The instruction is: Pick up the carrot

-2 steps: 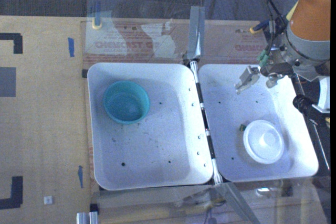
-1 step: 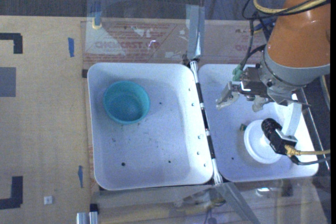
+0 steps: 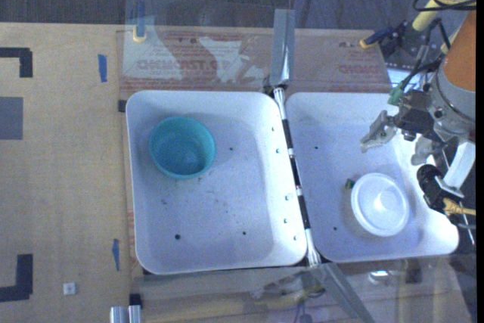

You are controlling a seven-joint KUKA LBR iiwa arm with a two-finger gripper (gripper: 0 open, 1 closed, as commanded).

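Gripper (image 3: 376,134): over the upper part of the right bin (image 3: 333,223), arm entering from the right, wrist low; whether it is released or clenched cannot be told. Carrot: not located, so direction and long axis are undetermined. Other contents: 1 white bowl (image 3: 380,203) just below the gripper; 1 teal bowl (image 3: 181,147) in the left bin (image 3: 227,238).

arm (image 3: 460,79): cut off by the picture's edge at 3 o'clock
gripper (image 3: 376,134): fingers too small and blurred to judge (metal glints)
right bin (image 3: 333,238): rim at 3 o'clock hidden under the arm
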